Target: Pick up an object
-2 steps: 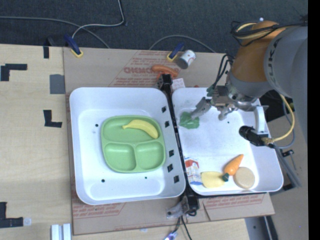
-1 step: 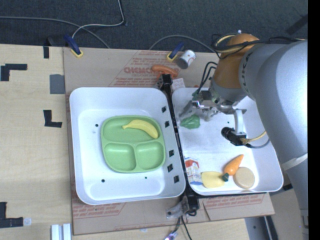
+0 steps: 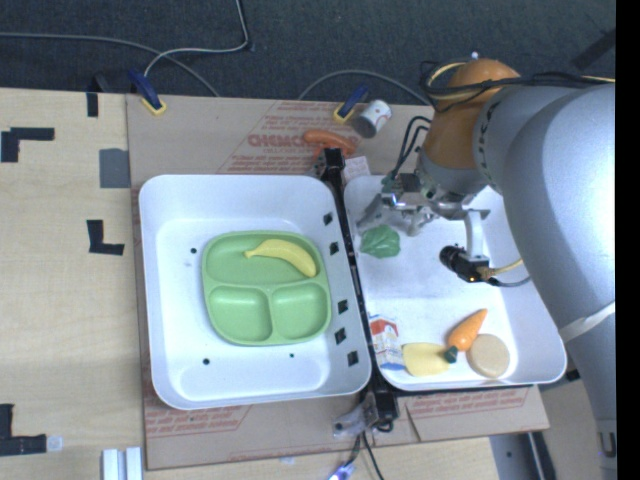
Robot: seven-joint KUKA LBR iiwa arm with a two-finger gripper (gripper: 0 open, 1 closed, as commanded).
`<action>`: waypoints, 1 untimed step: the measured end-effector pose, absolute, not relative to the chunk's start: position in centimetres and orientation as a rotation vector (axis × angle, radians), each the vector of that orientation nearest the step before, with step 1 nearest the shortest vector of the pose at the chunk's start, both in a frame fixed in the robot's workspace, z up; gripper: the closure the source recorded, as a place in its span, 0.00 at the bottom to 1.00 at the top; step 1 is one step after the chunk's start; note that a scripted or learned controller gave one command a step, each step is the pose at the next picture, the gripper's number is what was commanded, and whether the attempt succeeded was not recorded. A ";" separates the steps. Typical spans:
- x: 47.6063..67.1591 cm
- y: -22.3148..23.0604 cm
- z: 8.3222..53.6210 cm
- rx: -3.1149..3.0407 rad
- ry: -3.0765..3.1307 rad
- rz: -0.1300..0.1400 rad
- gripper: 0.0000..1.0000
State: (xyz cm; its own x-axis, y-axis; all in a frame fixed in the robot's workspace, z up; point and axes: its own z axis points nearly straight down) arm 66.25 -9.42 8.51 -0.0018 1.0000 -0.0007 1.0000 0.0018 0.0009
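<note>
My gripper [image 3: 393,211] hangs low over the back left part of the right bin [image 3: 520,303], under the orange-banded wrist [image 3: 455,128]. A small green leafy object [image 3: 380,242] lies just in front of it, touching or nearly touching its tip. At the bin's front lie a carrot [image 3: 467,329], a round beige piece [image 3: 489,356], a pale yellow piece [image 3: 425,359] and a red-and-white packet [image 3: 383,334]. The left bin [image 3: 175,213] holds a green divided plate [image 3: 265,308] with a banana [image 3: 283,255] in its back compartment.
The black divider [image 3: 345,268] between the two bins runs close to the gripper's left. A black cable [image 3: 470,263] loops off the wrist over the right bin. An orange item [image 3: 330,139] and a clip [image 3: 362,113] lie behind the bins on the cardboard.
</note>
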 end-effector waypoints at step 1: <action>65.6 -9.4 8.6 2.219 2.221 0.000 0.00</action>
State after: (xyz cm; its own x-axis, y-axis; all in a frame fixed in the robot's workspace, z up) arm 65.57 -9.41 8.55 -0.0008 1.0000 -0.0019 1.0000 0.0008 0.0017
